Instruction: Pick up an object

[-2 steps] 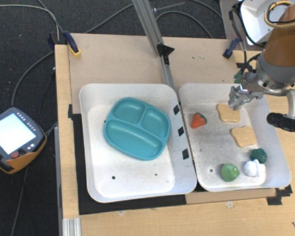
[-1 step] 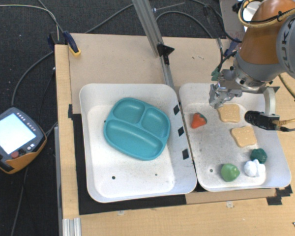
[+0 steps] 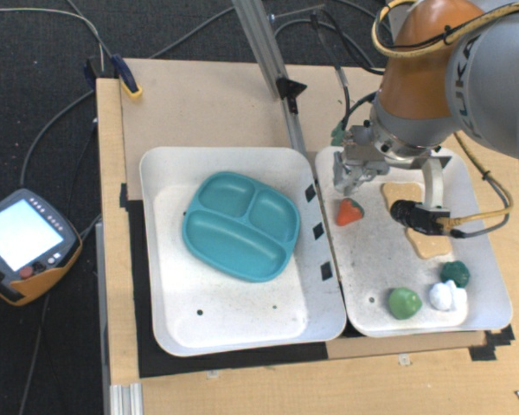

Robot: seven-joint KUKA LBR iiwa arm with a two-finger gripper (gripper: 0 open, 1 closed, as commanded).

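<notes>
While jaws (image 3: pixel 353 182) hover, strawberry (image 3: pixel 349 213) lies below

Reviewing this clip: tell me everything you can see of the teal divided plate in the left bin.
The teal plate is a rounded, roughly rectangular tray that looks like moulded plastic, split by raised ridges into three compartments: two smaller ones along its upper side and one long one below. It lies flat and right side up on the floor of the left bin, turned at a slant to the bin's walls, in the bin's upper middle. Its compartments hold nothing. Only the bin floor touches it; the gripper is over the right bin, apart from it.
</notes>
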